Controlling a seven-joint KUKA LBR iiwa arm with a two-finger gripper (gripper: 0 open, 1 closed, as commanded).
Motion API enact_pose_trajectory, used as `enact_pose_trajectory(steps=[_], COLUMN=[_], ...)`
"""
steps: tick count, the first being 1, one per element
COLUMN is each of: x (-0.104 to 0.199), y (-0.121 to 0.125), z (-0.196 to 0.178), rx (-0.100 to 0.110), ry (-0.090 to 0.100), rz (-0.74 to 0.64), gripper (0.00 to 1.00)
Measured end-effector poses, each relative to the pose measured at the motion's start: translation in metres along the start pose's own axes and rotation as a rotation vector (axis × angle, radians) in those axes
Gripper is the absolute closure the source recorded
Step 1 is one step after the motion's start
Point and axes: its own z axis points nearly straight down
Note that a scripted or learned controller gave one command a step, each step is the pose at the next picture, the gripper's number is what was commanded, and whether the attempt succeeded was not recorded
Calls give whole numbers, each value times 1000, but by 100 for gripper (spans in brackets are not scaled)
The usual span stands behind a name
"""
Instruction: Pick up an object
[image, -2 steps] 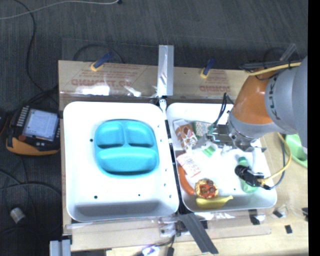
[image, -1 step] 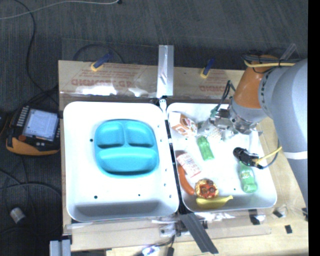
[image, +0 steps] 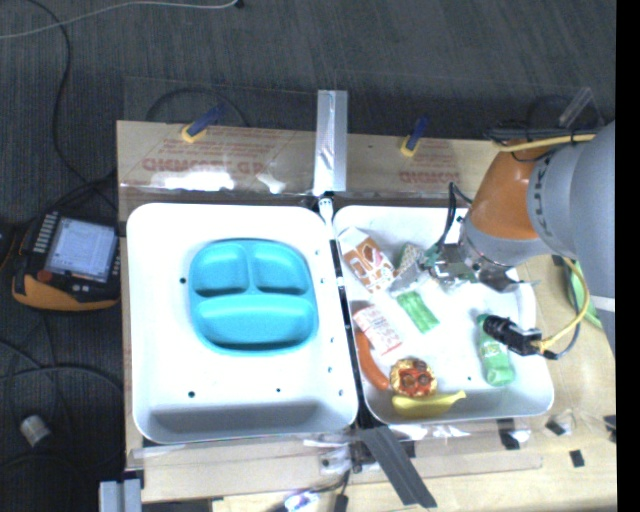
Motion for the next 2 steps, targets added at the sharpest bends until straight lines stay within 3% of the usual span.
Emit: enact_pose_trajectory(steps=[1, 2], x=[1, 3], y=[0, 31], z=[-7, -112], rx=[3, 17], ry=[6, 5], rz=[-1, -8], gripper=[100, 100])
